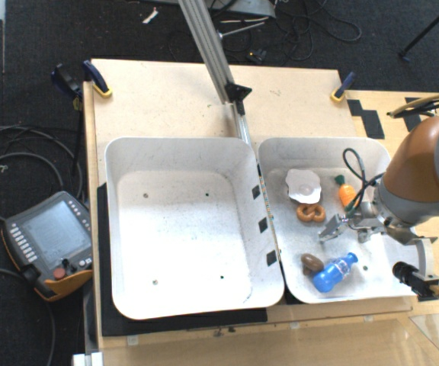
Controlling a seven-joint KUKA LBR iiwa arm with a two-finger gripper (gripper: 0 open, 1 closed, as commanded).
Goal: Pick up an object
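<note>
The gripper [334,229] hangs low over the middle of the right bin [372,149], its metal fingers [328,232] pointing left from the grey and orange arm [421,170] that enters from the right. The fingers are slightly parted, and nothing is seen between them. Just to the far left of the fingertips lies a brown pretzel-shaped piece [310,213], close to them but apart. Beyond it, farther still, rests a pale round disc [303,184]. An orange carrot-like toy [347,194] lies on the far side of the gripper, just beside the wrist. On the near side, a blue bottle [332,273] lies tilted on the bin floor, with a small dark brown lump [311,263] touching or nearly touching its left end. The left bin [120,155] adjoins the right bin along a shared edge. A teach pendant [48,239] sits on the floor, left of the bench [166,97].
</note>
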